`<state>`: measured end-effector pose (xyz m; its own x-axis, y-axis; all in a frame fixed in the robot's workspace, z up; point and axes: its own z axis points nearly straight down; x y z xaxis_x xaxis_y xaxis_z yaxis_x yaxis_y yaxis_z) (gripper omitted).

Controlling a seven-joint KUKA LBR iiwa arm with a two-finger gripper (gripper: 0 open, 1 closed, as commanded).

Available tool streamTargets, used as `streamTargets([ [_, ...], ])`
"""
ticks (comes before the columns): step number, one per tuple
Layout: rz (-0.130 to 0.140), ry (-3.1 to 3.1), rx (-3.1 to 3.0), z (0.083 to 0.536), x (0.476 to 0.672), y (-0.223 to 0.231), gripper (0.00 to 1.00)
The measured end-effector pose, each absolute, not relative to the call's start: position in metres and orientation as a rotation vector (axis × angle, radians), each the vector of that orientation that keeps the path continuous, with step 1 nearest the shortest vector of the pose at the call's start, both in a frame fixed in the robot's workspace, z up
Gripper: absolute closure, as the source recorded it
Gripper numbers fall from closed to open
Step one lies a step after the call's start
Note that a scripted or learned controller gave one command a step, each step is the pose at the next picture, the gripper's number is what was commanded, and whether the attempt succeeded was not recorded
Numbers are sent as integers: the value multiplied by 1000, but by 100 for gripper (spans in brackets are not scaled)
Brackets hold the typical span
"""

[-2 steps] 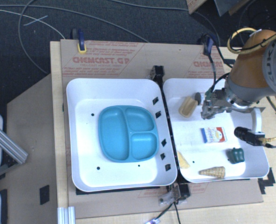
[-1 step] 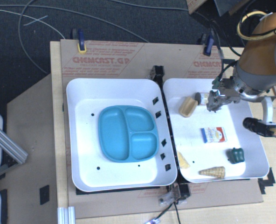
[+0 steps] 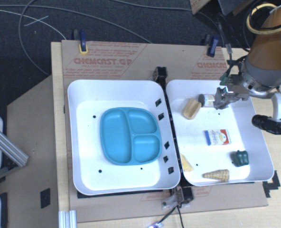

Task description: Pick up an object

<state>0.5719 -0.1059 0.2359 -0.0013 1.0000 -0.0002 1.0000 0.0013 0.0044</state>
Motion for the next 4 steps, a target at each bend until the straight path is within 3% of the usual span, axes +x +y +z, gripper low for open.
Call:
streamTargets([
  [4, -4, 2231, 2220, 222, 505, 89, 100],
])
